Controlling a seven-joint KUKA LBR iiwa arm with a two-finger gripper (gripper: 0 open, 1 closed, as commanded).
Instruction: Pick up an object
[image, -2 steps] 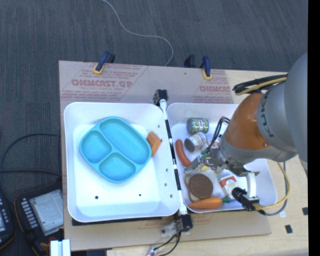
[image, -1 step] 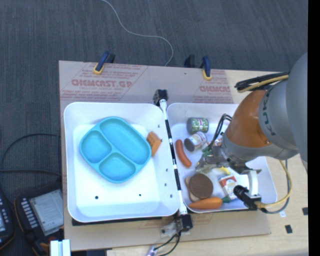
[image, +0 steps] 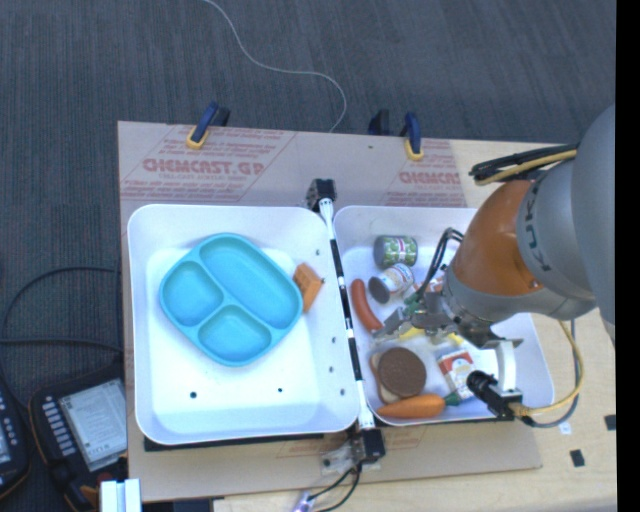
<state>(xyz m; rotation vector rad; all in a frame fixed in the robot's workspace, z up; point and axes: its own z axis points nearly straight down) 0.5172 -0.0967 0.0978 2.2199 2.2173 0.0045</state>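
Two white bins side by side on bench: left bin (image: 150, 400) with blue divided plate (image: 231, 298) and small orange piece (image: 309, 287) just beside plate's right edge, near bin wall. Right bin (image: 545, 375) crowded with candidates: green can (image: 396, 248) lying on side toward far end, grey lidded cup (image: 388, 285) just below it, red sausage (image: 365, 305) along the divider side, brown round patty (image: 401, 371) nearer front, carrot (image: 410, 407) at front rim, small red-and-white packet (image: 457, 371) right of patty.

Arm in from right, orange band over right bin, gripper (image: 418, 315) low among items, roughly between grey cup, sausage and patty. Tip area dark and cluttered with cables; cannot tell how wide the pincer stands or whether anything sits between it. No object visibly raised off bin floor, all listed items apparently resting in bin.

Progress judgement: reach into bin done, descent looks about complete, at or near grasp step. Likely target one of the things just beside tip, sausage or grey cup, but not certain which. Left to do: confirm closure on something, lift clear of bin. Risk as judged: tight packing, neighbours touching or nearly so, easy to nudge rather than grab. Task not yet done.
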